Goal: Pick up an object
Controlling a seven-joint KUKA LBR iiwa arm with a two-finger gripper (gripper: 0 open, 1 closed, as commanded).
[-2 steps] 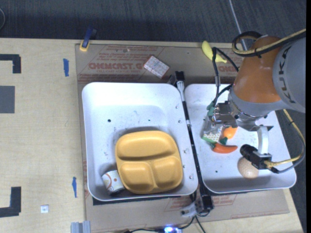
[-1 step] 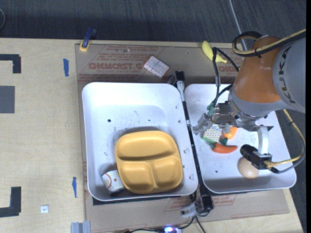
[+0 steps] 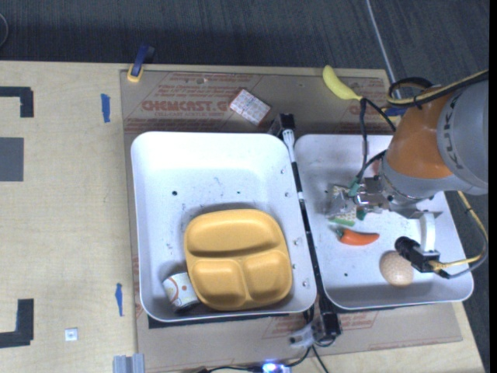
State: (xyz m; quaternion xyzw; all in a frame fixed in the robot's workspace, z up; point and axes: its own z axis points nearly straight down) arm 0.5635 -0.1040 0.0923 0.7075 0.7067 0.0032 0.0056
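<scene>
My gripper (image 3: 342, 202) hangs low over the right bin (image 3: 326, 162), near its left middle. Just below it lies an orange toy carrot (image 3: 359, 238) with a green top, close to the gripper tip; I cannot tell if they touch. A tan egg-shaped object (image 3: 397, 270) rests near the right bin's front right. In the left bin (image 3: 155, 169) a yellow compartment tray (image 3: 237, 256) lies at the front. A small white ball with orange marks (image 3: 178, 289) sits against the tray's left front corner.
Behind the bins, a yellow banana (image 3: 338, 84) and a small patterned card (image 3: 248, 106) lie on the brown board. A black-and-white pen-like thing (image 3: 288, 127) rests at the back of the wall between the bins. The grey and orange arm (image 3: 427, 142) covers the right bin's back right.
</scene>
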